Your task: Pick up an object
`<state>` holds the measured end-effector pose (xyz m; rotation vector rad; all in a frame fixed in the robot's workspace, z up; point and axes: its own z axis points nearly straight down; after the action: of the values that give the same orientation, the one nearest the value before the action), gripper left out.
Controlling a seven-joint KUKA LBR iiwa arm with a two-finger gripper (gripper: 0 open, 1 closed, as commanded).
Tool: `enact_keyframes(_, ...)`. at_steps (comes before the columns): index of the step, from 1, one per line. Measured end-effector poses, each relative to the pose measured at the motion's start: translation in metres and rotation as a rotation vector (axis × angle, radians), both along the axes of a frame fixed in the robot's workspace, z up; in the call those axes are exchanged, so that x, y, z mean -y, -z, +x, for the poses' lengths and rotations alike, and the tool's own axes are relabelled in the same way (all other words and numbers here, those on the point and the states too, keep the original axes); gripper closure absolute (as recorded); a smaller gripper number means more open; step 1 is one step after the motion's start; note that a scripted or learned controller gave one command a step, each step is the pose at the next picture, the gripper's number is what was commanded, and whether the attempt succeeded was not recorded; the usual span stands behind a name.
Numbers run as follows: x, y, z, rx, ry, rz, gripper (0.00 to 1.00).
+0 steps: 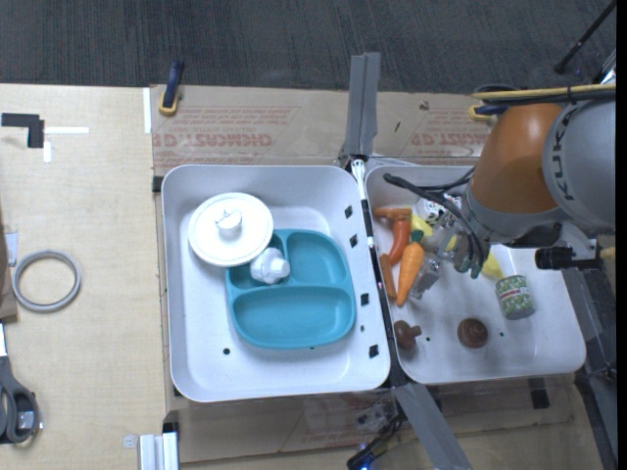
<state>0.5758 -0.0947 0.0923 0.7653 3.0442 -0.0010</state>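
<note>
My gripper (432, 265) hangs low in the right bin (549, 355), at its left side. Just to its left lies an orange carrot (409, 267), close to or touching it. A second, darker carrot (396, 235) sits behind that one, near the bin's left wall. A yellow object (422, 225) peeks out under the wrist. Further right stands a small green-labelled can (514, 296). Two brown pieces rest toward the front: a round one (473, 333) and a smaller one (405, 334).
The left bin (186, 262) holds a blue divided tray (294, 306), a white round lid (230, 229) and a small white lump (268, 266). A grey ring (44, 280) and scissors (18, 411) lie on the bench at left. The divider wall (370, 262) separates the bins.
</note>
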Motion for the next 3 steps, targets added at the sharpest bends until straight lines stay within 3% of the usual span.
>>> enact_keyframes(1, 0.000, -0.009, 0.001, 0.002, -0.004, -0.002, 1.00)
enact_keyframes(2, 0.006, 0.000, 0.004, -0.001, 0.154, 0.000, 1.00)
enact_keyframes(3, -0.019, -0.118, 0.040, 0.001, 0.143, 0.000, 1.00)
